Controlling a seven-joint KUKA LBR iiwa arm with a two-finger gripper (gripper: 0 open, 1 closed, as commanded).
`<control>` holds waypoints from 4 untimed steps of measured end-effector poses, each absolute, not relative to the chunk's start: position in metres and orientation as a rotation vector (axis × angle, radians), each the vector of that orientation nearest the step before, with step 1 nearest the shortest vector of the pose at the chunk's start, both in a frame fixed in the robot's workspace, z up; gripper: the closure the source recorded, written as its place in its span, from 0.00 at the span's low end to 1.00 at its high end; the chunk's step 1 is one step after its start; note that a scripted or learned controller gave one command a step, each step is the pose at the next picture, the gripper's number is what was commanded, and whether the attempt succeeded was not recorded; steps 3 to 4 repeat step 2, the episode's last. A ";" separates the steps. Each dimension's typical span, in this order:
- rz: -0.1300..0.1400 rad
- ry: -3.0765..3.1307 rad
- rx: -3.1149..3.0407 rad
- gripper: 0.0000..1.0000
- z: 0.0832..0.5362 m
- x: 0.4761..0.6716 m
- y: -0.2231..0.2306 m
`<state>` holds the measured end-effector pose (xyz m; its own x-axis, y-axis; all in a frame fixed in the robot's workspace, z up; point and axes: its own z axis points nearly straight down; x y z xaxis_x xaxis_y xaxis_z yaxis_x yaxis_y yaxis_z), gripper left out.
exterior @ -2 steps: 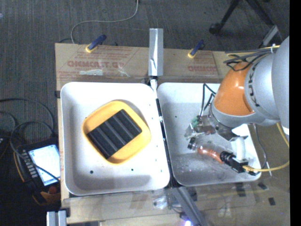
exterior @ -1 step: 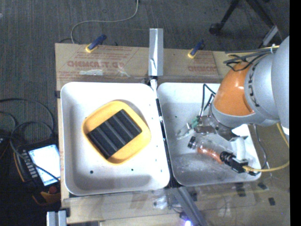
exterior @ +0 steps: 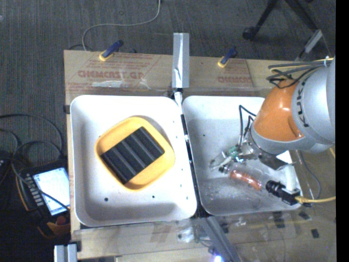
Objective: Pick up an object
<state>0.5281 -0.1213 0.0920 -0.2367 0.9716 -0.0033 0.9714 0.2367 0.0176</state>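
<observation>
A yellow pad with a black ribbed top [exterior: 135,152] lies in the middle of the left bin [exterior: 87,201]. In the right bin [exterior: 212,124], a slim orange-red translucent object [exterior: 245,179] lies on the floor near the front. My gripper [exterior: 229,158] reaches down into the right bin from the right, its metal tip with a green spot just above and left of that orange-red object. I see nothing clearly held by it. The arm's orange band [exterior: 275,119] hides the right part of the bin.
The ridge [exterior: 185,146] between the two bins runs just left of the gripper. Blue and yellow clamps [exterior: 110,49] [exterior: 227,56] hold the cardboard at the back. A small screen device [exterior: 49,187] lies on the floor at the left.
</observation>
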 end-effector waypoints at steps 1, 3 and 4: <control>0.027 2.461 1.931 1.00 0.102 0.530 -0.119; -0.002 2.539 1.849 1.00 0.183 0.585 -0.081; -0.002 2.539 1.849 1.00 0.183 0.585 -0.081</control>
